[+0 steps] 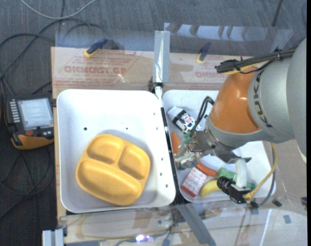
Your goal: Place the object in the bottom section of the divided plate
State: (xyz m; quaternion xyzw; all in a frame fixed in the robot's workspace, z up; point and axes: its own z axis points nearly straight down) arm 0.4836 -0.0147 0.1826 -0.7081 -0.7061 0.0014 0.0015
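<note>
Gripper: the gripper sits low in the right bin, at the centre right of the frame, under the arm's wrist; whether it is open or closed, or has hold of anything, cannot be told from this angle.
Arm: the grey arm with its orange band fills the right side of the frame, reaching in over the right bin and hiding much of it.
Right bin: a shallow white bin at the centre right, holding a clutter of small items around the gripper.
Items near the gripper: a small black and white object lies just above the gripper; a thin orange piece lies to its left against the bin wall.
Items below the gripper: a red and white packet lies below it, a banana just to the right of the packet, and an orange-red piece above the banana.
Divided plate: a yellow divided plate lies in the lower middle of the left bin, well apart from the gripper, with one large section at its lower left and two smaller ones at its upper right.
Left bin: a shallow white bin at the centre left, touching the right bin along its edge.
Desk: the desk shows as a brown board above the bins.
</note>
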